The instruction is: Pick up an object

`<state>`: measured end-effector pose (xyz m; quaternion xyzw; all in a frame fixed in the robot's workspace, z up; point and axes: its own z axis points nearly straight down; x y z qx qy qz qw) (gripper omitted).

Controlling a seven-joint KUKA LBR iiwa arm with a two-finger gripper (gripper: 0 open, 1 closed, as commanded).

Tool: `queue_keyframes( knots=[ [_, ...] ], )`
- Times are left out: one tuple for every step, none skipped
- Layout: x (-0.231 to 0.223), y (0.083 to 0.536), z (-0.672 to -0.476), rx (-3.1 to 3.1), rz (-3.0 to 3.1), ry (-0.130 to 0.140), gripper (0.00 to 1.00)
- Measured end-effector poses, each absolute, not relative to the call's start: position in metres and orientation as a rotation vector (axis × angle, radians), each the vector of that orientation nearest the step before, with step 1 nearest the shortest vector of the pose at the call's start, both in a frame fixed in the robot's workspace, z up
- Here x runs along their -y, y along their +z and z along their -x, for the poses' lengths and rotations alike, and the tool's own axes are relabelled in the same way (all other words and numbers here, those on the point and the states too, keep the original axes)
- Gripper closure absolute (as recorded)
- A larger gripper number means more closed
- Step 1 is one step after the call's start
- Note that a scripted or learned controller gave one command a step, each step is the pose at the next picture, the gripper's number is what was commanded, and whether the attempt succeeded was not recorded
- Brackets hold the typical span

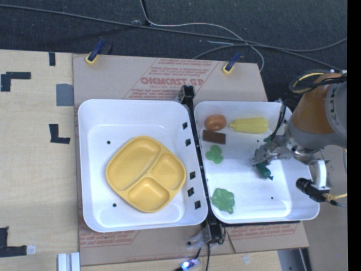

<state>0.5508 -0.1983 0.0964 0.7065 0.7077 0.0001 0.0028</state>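
My gripper (263, 160) is low in the right bin (248, 210), at its right-middle part. A small dark green object (265, 172) lies right under and just in front of the gripper tip, partly hidden by it. Other pieces lie in the same bin. An orange round piece (215, 122) and a yellow corn-like piece (249, 125) sit at the back. A brown block (214, 137) and a small light green piece (214, 154) are left of the gripper. A larger green leafy piece (223, 200) rests near the front left.
The left bin (93, 151) holds a yellow divided plate (146, 173). The arm's orange band (313, 113) and grey body rise over the right bin's right wall. A black divider (194, 151) runs between the bins.
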Motion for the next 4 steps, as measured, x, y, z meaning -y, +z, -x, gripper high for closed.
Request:
queue_keyframes(
  knots=[
    [0.202,0.151,-0.542,-2.220,-2.220,0.002,1.00],
    [0.201,0.204,-0.543,-2.221,-2.217,0.003,1.00],
    [0.147,0.217,-0.558,-2.229,-2.214,0.003,1.00],
    [0.096,0.208,-0.569,-2.229,-2.216,-0.001,1.00]
  ],
)
